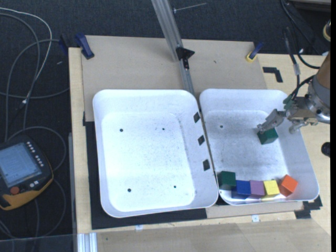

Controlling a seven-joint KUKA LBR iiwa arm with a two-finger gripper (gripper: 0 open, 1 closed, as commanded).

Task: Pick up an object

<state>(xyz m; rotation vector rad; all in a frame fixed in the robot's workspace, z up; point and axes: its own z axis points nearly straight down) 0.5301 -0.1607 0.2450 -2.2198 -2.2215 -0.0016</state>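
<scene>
The pincer (280,124) stands spread open, one finger touching the green cube (268,136), which lies just below and left of it in the right bin (299,164).

Place: robotics lab | Evidence: teach pendant (21,169) (on floor), loose cables (31,62), clamped bench (157,62), white bins (105,101)

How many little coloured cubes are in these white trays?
6. Five line the right bin's near edge: green, blue, purple, yellow, orange. Another green cube sits farther back by the gripper. None looks hidden.
</scene>
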